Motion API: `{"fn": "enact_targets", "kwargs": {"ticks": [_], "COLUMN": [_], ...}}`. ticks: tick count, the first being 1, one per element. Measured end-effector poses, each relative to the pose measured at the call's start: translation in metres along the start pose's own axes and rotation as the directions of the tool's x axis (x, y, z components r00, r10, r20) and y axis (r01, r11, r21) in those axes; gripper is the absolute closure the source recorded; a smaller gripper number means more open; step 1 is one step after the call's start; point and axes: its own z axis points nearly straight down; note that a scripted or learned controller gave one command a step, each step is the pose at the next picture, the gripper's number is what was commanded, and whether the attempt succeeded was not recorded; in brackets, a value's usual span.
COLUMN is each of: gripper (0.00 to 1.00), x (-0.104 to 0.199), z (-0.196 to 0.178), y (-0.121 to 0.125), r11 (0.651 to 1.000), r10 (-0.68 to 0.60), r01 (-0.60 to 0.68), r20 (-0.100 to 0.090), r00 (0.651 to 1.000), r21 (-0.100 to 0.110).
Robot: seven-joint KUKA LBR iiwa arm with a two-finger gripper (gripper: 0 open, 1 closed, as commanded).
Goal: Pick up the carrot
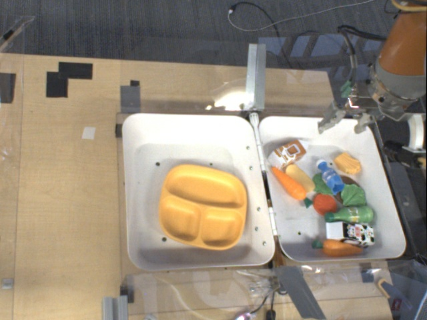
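— Hand [347,120] first: where is it seen?

— It is seen above the far right corner of the right bin [393,199], hung from the grey arm with the orange band [402,42]. Its two fingers [329,122] are spread apart, and nothing is held between them.

— And the carrot?

— A carrot [288,183] is found lying in the right bin, near the divider, slanted, with a pale yellowish piece [301,177] touching its right side. A second orange piece [341,248] is seen at the near edge of the same bin, just below a small cow-patterned carton [351,232]; whether it is another carrot cannot be told.

— What else is kept in that bin?

— A blue bottle [328,176], a green bottle [351,214], a red piece [325,203] and a brown and white packet [288,152] are crowded together.

— And the left bin [133,179]?

— A yellow divided tray [202,205] is laid in it, well apart from the hand.
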Motion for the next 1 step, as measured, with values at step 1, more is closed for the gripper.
{"fn": "enact_targets", "kwargs": {"ticks": [1], "gripper": [0.00], "x": [0.0147], "z": [0.1520], "y": [-0.0236], "r11": [1.000], "r10": [0.025], "r01": [-0.025], "r20": [0.000], "r00": [1.000], "r21": [-0.002]}}
